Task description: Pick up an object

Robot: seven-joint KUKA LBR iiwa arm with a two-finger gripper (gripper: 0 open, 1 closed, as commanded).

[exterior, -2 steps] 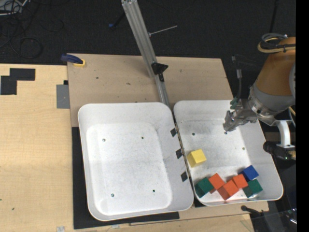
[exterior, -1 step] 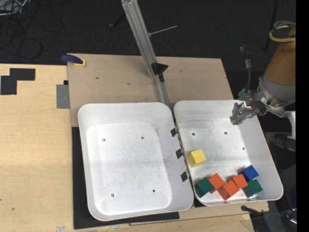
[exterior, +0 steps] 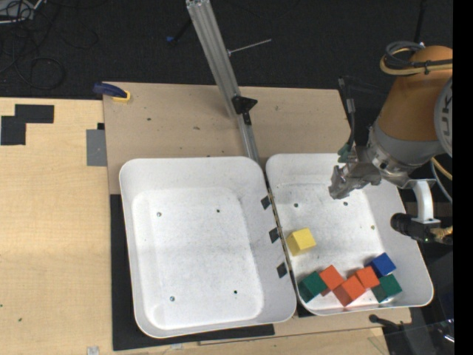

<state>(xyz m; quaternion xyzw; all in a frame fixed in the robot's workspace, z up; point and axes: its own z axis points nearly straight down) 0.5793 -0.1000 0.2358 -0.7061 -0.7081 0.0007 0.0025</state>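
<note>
The right bin (exterior: pixel 318 180) holds several small blocks. A yellow cube (exterior: pixel 301 241) lies near the bin's left wall. At the front sit a green block (exterior: pixel 312 284), an orange block (exterior: pixel 332 276), a red-orange block (exterior: pixel 355 286), a blue cube (exterior: pixel 383 264) and another green block (exterior: pixel 387 289), packed close together. My gripper (exterior: pixel 341 186) hangs over the back middle of this bin, well above and behind the blocks, with nothing seen between its fingers.
The left bin (exterior: pixel 148 176) stands beside the right one, with black clips (exterior: pixel 275 234) along the shared edge. A slanted aluminium rail (exterior: pixel 219 58) rises behind the bins. The arm's orange band (exterior: pixel 414 102) and cables fill the right side.
</note>
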